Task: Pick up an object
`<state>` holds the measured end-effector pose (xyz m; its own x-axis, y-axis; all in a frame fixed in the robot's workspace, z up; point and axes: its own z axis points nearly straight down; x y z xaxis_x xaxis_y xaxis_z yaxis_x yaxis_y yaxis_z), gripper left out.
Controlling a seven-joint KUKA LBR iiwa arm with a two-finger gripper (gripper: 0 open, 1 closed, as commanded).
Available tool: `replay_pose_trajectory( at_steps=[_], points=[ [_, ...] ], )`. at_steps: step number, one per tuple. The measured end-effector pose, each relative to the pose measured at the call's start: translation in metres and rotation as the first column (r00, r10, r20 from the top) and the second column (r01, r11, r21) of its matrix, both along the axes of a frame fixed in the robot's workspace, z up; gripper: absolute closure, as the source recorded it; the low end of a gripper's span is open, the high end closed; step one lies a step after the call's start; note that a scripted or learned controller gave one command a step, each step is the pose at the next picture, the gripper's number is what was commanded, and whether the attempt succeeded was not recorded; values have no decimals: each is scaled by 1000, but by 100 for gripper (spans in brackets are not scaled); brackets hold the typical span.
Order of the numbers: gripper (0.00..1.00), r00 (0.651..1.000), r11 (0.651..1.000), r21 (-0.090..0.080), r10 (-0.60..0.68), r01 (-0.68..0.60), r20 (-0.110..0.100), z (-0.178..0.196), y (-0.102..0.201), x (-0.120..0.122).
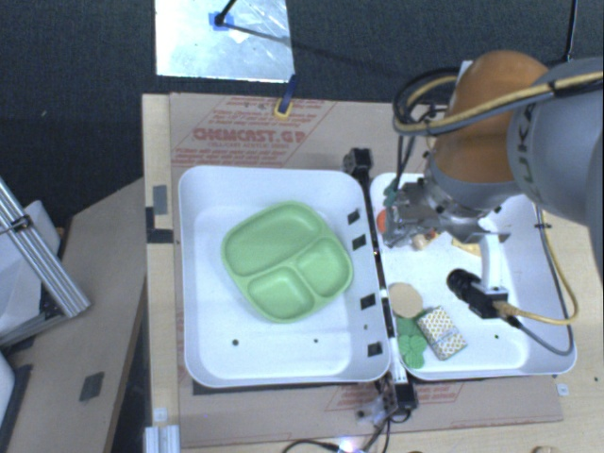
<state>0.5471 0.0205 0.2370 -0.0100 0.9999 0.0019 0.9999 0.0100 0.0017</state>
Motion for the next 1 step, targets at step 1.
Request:
replay_pose_trajectory(
  at_steps=[1],
  points=[
    [100,1000,1000,0,-1,1,-2,-4,44,-11]
  ],
)
